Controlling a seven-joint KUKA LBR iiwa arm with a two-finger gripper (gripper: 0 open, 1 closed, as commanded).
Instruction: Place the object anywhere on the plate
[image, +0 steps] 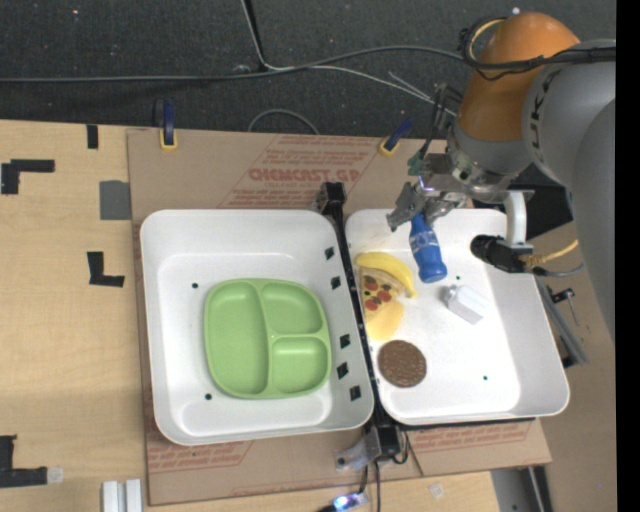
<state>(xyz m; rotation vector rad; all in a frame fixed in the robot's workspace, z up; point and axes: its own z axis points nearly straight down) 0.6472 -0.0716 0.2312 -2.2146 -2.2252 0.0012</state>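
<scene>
Grey-bodied arm (590, 100), smooth and rounded, with a glossy orange band (505, 75) bulging above the wrist. Dark lettering on the grey shell beside the band, too slanted to read in full. Thin black cables looping around the orange section and trailing down toward the wrist. Below the band, a paler metallic flange with small fittings and a faint purplish light spot. At the tip, a grey metal claw (420, 212) with angular, plate-like parts. Off to the side of the wrist, a white bracket (516, 220) carrying a short black cylindrical module (497, 251) with a wire leading away.
</scene>
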